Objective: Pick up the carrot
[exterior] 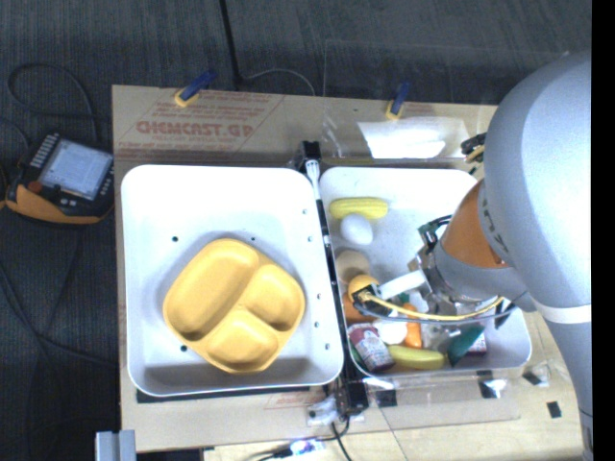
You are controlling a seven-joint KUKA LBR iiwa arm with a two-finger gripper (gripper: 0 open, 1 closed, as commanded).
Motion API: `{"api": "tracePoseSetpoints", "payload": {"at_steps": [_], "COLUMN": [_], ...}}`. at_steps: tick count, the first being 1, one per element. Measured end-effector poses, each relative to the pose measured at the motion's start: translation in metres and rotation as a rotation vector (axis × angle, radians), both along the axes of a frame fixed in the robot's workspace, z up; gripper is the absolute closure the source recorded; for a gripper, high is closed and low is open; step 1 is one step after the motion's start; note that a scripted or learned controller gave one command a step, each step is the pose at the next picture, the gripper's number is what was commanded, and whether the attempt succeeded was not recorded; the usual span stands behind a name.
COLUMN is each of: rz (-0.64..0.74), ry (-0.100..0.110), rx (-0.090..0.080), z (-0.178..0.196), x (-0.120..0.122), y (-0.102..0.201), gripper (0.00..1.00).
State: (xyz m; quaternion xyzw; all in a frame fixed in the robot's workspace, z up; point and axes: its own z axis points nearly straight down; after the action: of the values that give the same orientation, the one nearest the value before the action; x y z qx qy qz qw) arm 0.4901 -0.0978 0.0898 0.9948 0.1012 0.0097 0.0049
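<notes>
From the fixed camera above the bench, the grey arm is reaching in from the right and hanging low over the right bin (500, 349), its wrist and cabling covering the gripper (434, 327) so that whether the tool is spread or pressed together cannot be told here. The carrot (413, 335) appears to be the small orange piece peeking out just below the wrist, near the bin's front wall, lying between a white round piece (392, 334) and the dark green item (468, 342); most of it is hidden, so its length and heading are uncertain. A yellow banana-like piece (417, 357) is lying just in front of it, a red wrapped item (369, 346) is sitting to its left, and a white egg (356, 230) and yellow corn piece (358, 206) are resting well apart toward the bin's back. The left bin (144, 257) is holding a yellow divided dish (233, 303). Judging from this crowding, the step in hand is closing on the carrot, and doing it well is likely meaning a straight descent centred on the orange piece, gripping across its narrow width and lifting slowly so neighbours touching it are not dragged up or wedged in alongside it.
</notes>
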Motion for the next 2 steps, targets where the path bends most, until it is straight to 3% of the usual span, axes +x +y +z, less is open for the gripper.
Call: {"api": "tracePoseSetpoints", "payload": {"at_steps": [1,2], "rz": [0.002,0.003], "ry": [0.0,0.024], "rx": [0.0,0.008], "z": [0.01,0.033], "x": [0.0,0.015], "y": [0.0,-0.024], "gripper": [1.0,1.0]}}
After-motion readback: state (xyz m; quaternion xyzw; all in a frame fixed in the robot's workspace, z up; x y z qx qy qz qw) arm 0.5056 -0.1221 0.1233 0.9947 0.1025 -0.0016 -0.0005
